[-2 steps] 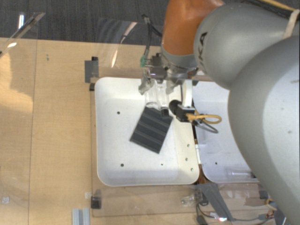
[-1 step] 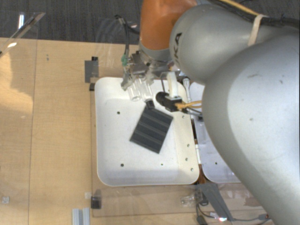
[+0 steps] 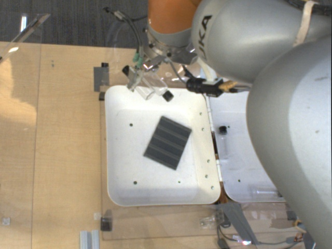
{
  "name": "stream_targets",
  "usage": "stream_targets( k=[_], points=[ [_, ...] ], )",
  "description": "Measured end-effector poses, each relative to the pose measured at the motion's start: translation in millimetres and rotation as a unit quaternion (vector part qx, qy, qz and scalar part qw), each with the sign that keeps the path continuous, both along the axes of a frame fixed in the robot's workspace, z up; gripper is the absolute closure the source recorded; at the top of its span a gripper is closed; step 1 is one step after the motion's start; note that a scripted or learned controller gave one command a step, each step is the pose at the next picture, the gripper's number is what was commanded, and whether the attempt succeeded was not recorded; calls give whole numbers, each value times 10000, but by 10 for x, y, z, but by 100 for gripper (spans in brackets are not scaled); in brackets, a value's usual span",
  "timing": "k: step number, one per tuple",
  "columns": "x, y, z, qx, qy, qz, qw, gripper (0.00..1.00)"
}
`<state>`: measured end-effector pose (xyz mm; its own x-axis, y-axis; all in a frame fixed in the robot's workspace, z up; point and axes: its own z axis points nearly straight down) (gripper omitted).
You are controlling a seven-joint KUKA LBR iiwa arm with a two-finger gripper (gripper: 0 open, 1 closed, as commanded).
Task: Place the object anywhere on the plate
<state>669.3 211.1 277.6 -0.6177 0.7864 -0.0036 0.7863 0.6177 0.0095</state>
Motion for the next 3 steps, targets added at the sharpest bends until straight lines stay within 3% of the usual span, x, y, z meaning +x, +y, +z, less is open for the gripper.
stream_targets(
  k=[1,2,3],
  points=[
    [0,-1,-1,-2,2,0,10000,0],
    [-206,132,-871,7,37,-2448,9696,0],
    [-1061,135,-1798,49,44,-3540,9352,0]
  ],
)
